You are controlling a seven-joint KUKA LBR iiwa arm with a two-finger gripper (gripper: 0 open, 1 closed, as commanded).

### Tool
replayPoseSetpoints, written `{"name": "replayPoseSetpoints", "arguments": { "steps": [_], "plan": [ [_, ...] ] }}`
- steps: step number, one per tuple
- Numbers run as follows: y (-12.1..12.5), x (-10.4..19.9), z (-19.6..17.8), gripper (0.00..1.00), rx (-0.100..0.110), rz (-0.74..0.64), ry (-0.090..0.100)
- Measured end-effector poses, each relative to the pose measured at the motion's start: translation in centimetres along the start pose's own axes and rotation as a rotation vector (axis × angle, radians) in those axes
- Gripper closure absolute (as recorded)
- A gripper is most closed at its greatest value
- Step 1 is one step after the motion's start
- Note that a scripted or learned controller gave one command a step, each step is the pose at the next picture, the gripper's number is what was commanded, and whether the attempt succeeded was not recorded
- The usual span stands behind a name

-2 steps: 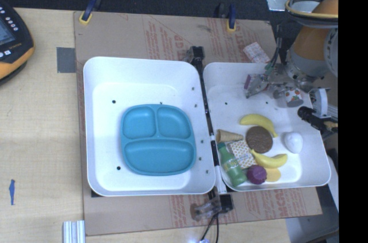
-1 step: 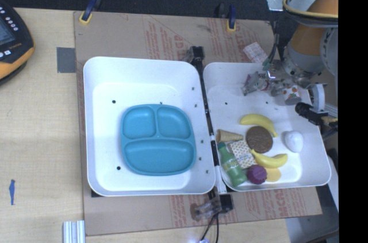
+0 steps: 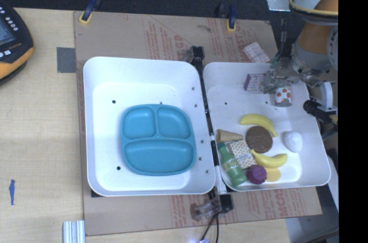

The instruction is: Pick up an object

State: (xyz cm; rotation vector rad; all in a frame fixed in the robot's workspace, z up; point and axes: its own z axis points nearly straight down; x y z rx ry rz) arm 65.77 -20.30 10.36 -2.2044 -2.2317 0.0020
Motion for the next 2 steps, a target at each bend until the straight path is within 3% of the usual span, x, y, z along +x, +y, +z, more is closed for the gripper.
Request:
{"name": "replayPoseSetpoints", "arguments": {
  "steps": [1, 2],
  "plan": [
    [-0.37, -0.87, -6.09, 1.0, -0.008, 0.009, -0.005],
    [-0.46, -0.8, -5.68, 0.0, -0.002, 0.008, -0.003]
  ]
}}
